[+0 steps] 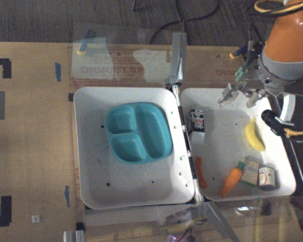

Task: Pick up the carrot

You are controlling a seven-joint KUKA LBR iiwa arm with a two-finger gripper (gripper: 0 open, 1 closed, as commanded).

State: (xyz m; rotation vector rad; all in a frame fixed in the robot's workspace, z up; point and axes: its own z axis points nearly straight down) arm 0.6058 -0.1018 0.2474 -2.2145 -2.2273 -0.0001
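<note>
The wooden table carries black tape marks at its left edge, partly cut off by the frame. The left bin holds a teal divided plate with three compartments, lying slightly turned. Behind the bins, a clear plastic sheet lies on the table, its printing too faint to read.

In the right bin, a small black-and-white carton stands against the dividing wall. Lower down, a thin red-orange piece lies along that same wall; what it is cannot be made out. The carrot lies near the bin's front edge, orange body pointing down-left, green top touching a small speckled block. Just beside that sits a small can. A banana lies near the right wall.

The tool hovers over the bin's back edge, well apart from the carrot, its two fingers spread apart with nothing between them. The arm above is cut off by the frame's corner.
</note>
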